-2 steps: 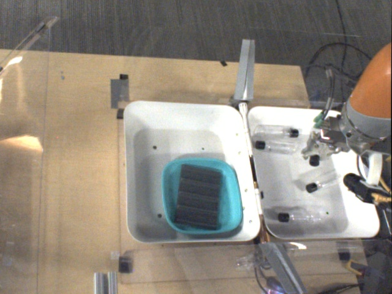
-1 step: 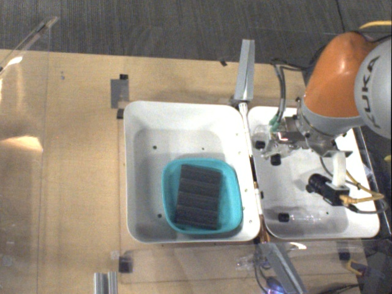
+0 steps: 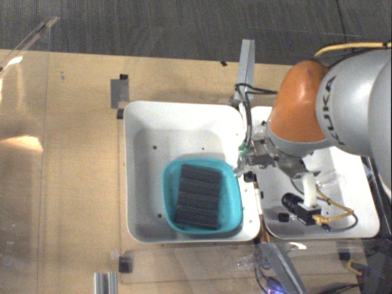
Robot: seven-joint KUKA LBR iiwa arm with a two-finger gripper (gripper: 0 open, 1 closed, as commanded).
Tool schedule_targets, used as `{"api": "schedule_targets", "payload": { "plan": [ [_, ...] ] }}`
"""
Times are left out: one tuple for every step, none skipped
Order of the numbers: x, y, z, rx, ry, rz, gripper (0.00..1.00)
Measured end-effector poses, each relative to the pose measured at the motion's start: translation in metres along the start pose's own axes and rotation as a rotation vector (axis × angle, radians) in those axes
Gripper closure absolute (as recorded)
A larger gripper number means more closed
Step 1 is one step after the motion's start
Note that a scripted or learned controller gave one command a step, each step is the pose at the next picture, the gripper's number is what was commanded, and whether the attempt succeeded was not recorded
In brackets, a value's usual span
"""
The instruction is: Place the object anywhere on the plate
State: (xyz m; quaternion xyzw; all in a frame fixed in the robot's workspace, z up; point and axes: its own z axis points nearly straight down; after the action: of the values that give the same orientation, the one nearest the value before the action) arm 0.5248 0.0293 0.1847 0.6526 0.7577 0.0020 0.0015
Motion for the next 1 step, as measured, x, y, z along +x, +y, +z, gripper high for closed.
{"api": "schedule_targets", "payload": {
  "plan": [
    [-0.0004, 0.0001, -0.0002, 0.000, 0.000, 0.001, 0.00]
  ]
}}
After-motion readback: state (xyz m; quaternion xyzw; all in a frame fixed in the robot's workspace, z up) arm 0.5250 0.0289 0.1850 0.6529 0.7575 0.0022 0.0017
